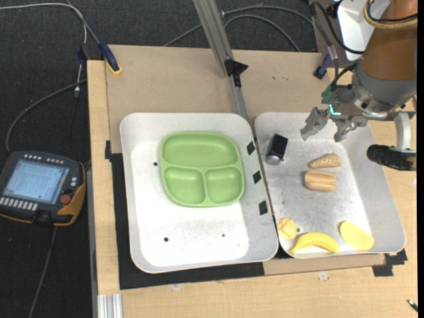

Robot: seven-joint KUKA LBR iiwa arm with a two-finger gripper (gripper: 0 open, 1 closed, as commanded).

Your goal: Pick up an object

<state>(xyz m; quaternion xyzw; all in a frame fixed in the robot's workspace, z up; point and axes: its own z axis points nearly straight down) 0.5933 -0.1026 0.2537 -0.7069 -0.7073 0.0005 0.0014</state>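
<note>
Nothing picked up yet. Claw (328,126) hangs spread wide and bare above the right bin's (383,197) far end. Nearest candidates, a croissant (324,161) and bread roll (320,181), lie just below it, untouched.

A green plate (201,167) in a white bin (142,244); a yellow banana (314,243), a black block (276,147)
</note>
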